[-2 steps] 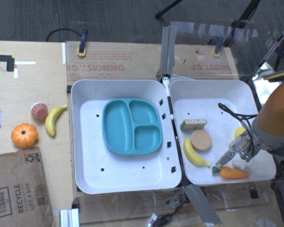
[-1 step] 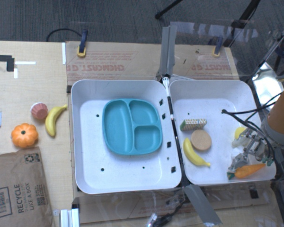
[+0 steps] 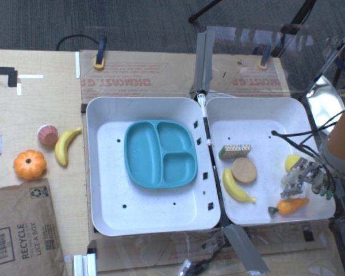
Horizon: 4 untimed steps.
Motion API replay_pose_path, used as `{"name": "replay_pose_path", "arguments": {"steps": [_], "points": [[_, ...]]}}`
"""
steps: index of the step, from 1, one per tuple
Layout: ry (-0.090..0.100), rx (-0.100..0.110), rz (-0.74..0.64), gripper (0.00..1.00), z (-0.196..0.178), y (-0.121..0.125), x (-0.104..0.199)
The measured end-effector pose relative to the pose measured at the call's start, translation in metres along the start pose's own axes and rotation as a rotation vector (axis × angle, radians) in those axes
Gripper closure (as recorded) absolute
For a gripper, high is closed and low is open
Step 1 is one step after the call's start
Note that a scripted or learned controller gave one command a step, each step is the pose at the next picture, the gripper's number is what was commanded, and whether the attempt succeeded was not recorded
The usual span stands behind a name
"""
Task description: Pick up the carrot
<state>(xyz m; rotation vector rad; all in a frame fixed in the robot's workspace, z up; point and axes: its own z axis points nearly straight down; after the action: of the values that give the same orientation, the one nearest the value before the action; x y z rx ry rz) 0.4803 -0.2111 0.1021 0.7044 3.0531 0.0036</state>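
Observation:
The carrot (image 3: 291,206), orange with a small green end, lies near the front right corner of the right bin (image 3: 264,117). My gripper (image 3: 297,181) hangs just above and behind it, over the bin's right side, reaching in from the right. Nothing shows between the gripper and the carrot, and the carrot rests on the bin floor. A yellow object (image 3: 291,163) sits partly hidden behind the gripper.
The right bin also holds a banana (image 3: 236,187), a round tan disc (image 3: 244,170) and a small speckled block (image 3: 236,150). A teal divided plate (image 3: 160,153) lies in the left bin (image 3: 103,171). On the bench to the left are a banana (image 3: 65,145), a small pumpkin (image 3: 30,164) and a pink cupcake (image 3: 47,134).

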Motion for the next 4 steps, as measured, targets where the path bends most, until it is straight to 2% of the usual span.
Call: {"name": "replay_pose_path", "arguments": {"steps": [1,2,3,4], "points": [[0.005,0.006,0.623,1.00,-0.001,0.036,0.009],[0.004,0.008,0.878,1.00,-0.103,-0.009,-0.008],[0.004,0.009,0.978,1.00,-0.113,0.045,-0.030],[0.004,0.010,1.021,1.00,-0.180,0.006,-0.039]]}}
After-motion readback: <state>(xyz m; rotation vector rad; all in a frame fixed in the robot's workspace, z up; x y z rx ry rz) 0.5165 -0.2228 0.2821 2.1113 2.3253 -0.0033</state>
